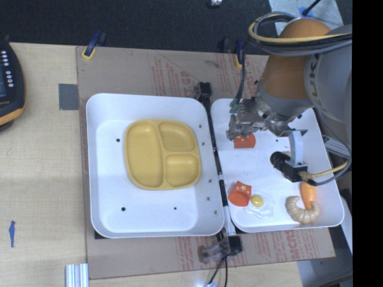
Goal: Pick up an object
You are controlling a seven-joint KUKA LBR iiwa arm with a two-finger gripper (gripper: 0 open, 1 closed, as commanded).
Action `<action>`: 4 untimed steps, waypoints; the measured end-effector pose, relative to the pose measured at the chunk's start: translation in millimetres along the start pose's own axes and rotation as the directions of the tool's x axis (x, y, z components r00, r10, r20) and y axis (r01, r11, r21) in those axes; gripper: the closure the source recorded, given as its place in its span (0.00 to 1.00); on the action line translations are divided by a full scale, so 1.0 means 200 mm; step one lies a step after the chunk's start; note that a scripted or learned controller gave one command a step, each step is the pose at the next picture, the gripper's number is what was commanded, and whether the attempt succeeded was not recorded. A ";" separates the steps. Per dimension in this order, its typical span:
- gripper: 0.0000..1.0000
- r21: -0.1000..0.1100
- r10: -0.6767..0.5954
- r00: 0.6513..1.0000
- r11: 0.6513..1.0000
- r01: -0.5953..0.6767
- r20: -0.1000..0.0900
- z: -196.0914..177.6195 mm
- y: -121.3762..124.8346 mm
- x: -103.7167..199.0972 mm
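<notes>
Hovering end effector (239, 126), touching red block (245, 141)

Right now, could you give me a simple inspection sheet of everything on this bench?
Surface: wooden bench under a brown cardboard sheet bearing two shallow white bins, left and right.
Job's things: red block under the tool; red wedge, fried-egg toy, orange carrot toy and beige ring-shaped toy in the right bin.
Clutter: yellow three-compartment plastic plate in the left bin.
Grippers: tool low over the red block; grasp cannot be judged.
Cables: yellow cable beside the arm.
Surroundings: black-and-orange handheld controller at left.
</notes>
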State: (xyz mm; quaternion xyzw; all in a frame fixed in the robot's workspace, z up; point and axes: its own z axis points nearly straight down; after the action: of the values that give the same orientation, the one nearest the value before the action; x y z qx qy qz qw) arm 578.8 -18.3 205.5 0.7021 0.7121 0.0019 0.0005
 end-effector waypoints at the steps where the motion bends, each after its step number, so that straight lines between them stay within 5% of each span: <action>1: 1.00 0.003 0.006 1.000 1.000 -0.006 0.001 -0.14 0.01 0.20; 2: 1.00 0.012 0.005 1.000 1.000 -0.005 0.002 -0.02 -0.11 0.37; 3: 1.00 0.012 0.016 1.000 1.000 -0.016 0.005 0.07 -0.22 0.03; 4: 1.00 0.004 0.005 1.000 1.000 -0.005 0.002 0.07 -0.07 0.26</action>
State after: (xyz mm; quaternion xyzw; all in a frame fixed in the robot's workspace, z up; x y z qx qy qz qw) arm 563.9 33.9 191.8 0.7037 0.7105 -0.0005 -0.0003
